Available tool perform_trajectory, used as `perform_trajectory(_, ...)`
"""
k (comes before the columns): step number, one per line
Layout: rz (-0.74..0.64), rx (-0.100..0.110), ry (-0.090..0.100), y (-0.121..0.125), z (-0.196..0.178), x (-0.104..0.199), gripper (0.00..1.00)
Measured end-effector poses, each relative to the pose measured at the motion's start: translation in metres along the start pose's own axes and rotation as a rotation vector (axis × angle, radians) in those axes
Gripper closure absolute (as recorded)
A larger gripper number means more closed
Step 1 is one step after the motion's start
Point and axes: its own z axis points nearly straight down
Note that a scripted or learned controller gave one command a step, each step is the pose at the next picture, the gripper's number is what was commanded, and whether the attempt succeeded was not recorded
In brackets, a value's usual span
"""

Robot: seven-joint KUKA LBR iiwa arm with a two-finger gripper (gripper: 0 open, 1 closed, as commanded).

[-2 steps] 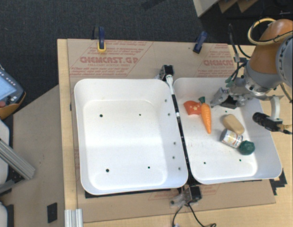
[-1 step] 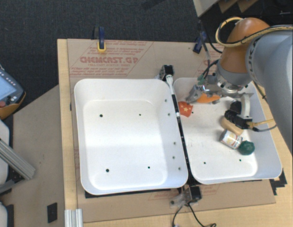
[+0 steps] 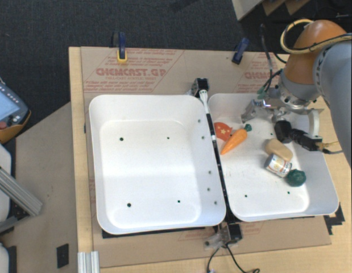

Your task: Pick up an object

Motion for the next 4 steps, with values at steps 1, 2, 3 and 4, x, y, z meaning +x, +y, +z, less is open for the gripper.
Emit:
perform_trajectory(1,-0.005,-0.004,0.003,-0.032,-0.099,0.034,0.00)
perform_trajectory(2,-0.009,-0.001,0.004,-0.017,-0.101,0.088,0.00)
perform_trajectory(3,0.000,0.012,0.006,-0.107,-0.100,0.079,0.00)
perform_trajectory(4,-0.008,0.007,0.007,-0.110,-0.100,0.127,0.00)
